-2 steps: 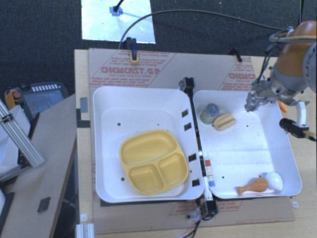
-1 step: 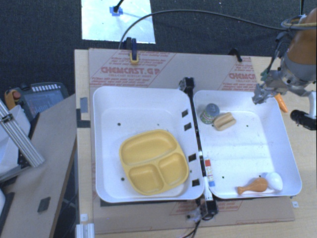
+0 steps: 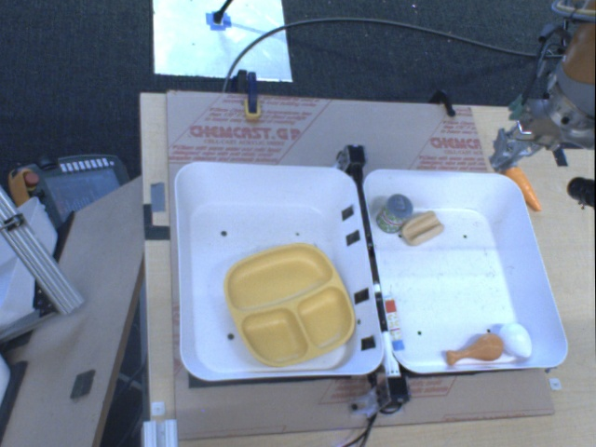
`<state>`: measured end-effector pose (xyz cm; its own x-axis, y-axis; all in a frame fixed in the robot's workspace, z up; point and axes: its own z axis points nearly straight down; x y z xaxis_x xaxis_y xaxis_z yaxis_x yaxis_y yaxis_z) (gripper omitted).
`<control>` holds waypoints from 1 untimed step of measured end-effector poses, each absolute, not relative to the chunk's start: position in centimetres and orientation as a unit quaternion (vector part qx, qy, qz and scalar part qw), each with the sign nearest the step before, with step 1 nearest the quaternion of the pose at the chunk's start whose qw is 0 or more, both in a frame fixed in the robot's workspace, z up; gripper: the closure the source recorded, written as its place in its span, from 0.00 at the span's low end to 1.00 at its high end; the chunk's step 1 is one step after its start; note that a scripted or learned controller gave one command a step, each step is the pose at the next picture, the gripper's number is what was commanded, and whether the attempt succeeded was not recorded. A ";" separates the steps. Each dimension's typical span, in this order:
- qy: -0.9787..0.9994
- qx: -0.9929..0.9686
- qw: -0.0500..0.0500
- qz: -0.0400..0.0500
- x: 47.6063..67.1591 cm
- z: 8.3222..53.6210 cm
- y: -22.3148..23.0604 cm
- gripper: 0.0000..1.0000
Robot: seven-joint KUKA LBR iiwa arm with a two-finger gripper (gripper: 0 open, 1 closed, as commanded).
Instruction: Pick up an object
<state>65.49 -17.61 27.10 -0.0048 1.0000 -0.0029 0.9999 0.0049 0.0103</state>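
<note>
Hand above right bin's far corner — beside carrot

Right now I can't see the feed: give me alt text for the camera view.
The arm's gripper hovers past the far right corner of the right bin, beside an orange carrot-like piece on the bench. That bin holds a small round can, a tan block, a toy drumstick and a white egg. The left bin holds a yellow divided tray.

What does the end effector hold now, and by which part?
It cannot be told. An orange carrot-like object lies just below the end effector, past the right bin's corner; no grip shows.
</note>
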 end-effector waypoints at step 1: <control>0.709 0.705 0.003 0.001 65.6 28.9 -17.6 1.00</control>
